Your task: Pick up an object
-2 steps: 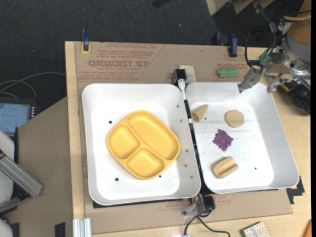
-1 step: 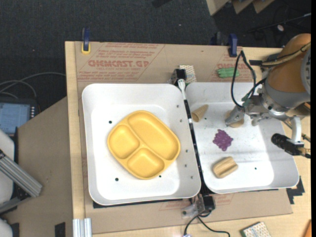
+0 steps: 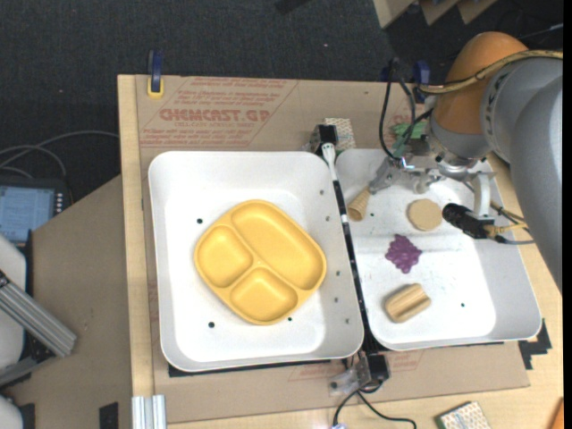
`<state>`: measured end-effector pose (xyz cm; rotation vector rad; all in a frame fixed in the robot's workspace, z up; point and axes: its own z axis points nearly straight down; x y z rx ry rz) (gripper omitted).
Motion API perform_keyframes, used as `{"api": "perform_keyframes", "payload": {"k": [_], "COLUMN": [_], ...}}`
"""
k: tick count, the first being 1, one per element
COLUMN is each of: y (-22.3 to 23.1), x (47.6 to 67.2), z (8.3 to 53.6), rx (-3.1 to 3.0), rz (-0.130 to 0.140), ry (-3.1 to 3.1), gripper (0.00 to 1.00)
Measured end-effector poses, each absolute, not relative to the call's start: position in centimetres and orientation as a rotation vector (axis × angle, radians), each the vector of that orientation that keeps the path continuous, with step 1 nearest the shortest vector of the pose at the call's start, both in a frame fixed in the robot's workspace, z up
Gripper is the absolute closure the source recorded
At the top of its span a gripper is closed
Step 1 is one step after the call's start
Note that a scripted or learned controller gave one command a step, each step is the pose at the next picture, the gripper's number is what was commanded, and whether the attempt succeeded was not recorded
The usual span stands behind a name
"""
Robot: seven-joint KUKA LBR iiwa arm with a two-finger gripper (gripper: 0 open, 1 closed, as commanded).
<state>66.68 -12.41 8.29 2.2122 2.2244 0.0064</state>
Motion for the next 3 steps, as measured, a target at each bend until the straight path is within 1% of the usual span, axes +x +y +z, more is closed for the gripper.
{"api": "perform_keyframes", "payload": {"k": [1,2,3], "y": [-12.1,-14.4,-10.4], "x": [61.2,57.5,53.8], "z": [8.5,8.5,8.4], "rx": [2.227,2.228,2.225], "rz": [-0.004,-0.004,-0.002], "ry": [2.223,2.220,2.227], "gripper": [0.00,0.00,0.00]}}
